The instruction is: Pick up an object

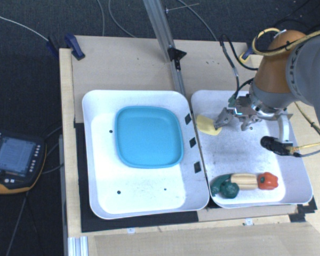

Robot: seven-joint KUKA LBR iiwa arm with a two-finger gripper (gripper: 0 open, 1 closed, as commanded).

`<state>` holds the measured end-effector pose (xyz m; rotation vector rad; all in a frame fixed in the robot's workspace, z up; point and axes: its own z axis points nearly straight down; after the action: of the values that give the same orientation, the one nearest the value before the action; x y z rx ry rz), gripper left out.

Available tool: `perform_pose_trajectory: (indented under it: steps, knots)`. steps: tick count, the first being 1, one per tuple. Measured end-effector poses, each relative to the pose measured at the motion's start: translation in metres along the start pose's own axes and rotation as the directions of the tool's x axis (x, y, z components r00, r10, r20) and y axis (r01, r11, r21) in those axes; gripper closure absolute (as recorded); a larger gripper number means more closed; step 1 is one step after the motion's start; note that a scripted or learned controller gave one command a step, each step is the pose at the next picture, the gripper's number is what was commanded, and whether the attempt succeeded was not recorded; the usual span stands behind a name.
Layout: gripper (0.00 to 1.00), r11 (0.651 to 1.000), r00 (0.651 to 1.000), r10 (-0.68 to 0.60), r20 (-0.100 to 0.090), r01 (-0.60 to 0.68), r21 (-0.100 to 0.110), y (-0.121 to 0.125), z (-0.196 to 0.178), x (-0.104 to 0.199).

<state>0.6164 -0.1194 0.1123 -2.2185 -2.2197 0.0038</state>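
Bench | left bin: blue plate | right bin: yellow piece, toy vegetables

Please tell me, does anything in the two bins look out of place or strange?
Nothing looks spilled or damaged. The yellow piece sits at the right bin's left wall, beside the tool. The blue plate lies flat in the left bin.

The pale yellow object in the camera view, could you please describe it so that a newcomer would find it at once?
Look at the right-hand white bin, the one the arm reaches over. The pale yellow object lies at that bin's left wall, in its upper half, just left of the gripper. It lies apart from the green, tan and red things at the near edge, and is the only yellow piece.
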Motion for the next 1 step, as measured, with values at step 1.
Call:
perform_pose_trajectory:
  steps: [1]
  knots:
    - [0.0, 1.0, 1.0, 0.0, 0.001, 0.0, -0.003, -0.0002, 0.0175, 0.0002]
